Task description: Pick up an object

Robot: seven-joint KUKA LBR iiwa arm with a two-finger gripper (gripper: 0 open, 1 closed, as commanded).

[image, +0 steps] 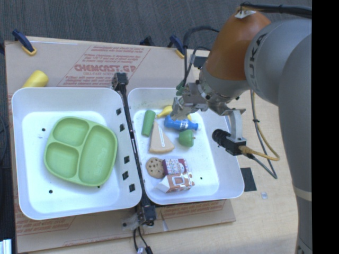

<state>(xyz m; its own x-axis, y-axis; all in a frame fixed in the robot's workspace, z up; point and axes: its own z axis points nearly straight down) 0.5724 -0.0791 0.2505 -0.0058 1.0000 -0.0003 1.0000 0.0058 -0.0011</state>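
The right bin (225, 168) holds several toy foods: a green cucumber (148, 123), a cheese wedge (159, 140), a blue bottle (179, 124), a green pepper (186, 137), a yellow banana (166, 110), a cookie (154, 167), and two small cartons (175, 166) (176, 182). My gripper (179, 109) hangs over the bin's back middle, just above the blue bottle and beside the banana. The wrist hides the space between its fingers, and nothing is seen held.
The left bin (26, 142) holds a green divided plate (81, 151). A yellow object (35, 79) lies on the cardboard behind the left bin. Blue clamps (24, 41) (177, 45) sit at the cardboard's back edge. Cables (259, 147) trail right of the right bin.
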